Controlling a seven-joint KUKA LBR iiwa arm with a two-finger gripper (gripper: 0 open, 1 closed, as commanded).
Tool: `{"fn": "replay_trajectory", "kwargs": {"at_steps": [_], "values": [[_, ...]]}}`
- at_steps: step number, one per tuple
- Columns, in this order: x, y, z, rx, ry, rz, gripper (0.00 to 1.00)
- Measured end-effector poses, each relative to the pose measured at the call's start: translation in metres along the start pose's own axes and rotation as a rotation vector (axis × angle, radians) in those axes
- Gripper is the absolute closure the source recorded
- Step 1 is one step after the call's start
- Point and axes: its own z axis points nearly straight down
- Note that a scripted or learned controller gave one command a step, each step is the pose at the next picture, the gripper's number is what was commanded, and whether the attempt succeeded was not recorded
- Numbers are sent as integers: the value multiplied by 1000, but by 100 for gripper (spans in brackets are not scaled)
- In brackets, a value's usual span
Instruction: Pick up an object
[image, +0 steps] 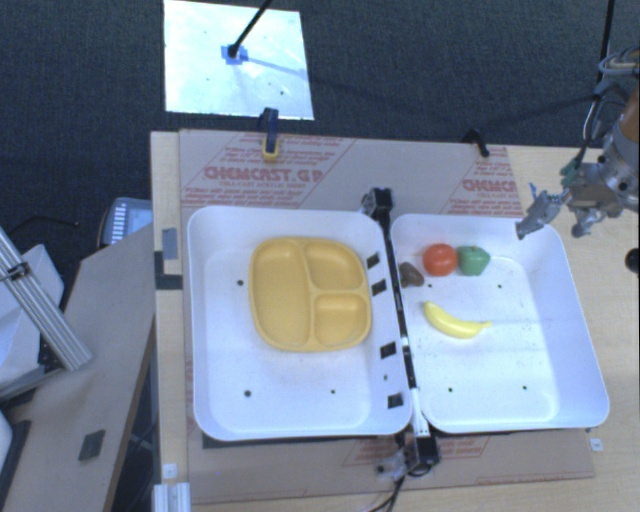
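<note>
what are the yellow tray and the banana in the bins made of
The yellow tray looks like moulded plastic with a matte finish: one even colour, with rounded compartment walls. The banana seems a plastic toy: uniform bright yellow with a soft sheen and no blemishes, though the view leaves rubber or foam open.

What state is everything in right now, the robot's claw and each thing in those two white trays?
Gripper: above the right bin's far right corner, fingers spread, nothing between them.
Yellow plate: flat in the left bin, right side up, compartments bare.
Banana: lying in the right bin.
Red tomato: resting beside the green pepper, touching it.
Brown item: by the divider; too small to identify.
</note>
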Motion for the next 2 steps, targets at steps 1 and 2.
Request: {"fn": "replay_trajectory", "kwargs": {"at_steps": [1, 2], "values": [[1, 2, -8, -11, -2, -3, 0], [8, 0, 51, -10, -1, -2, 0]]}}
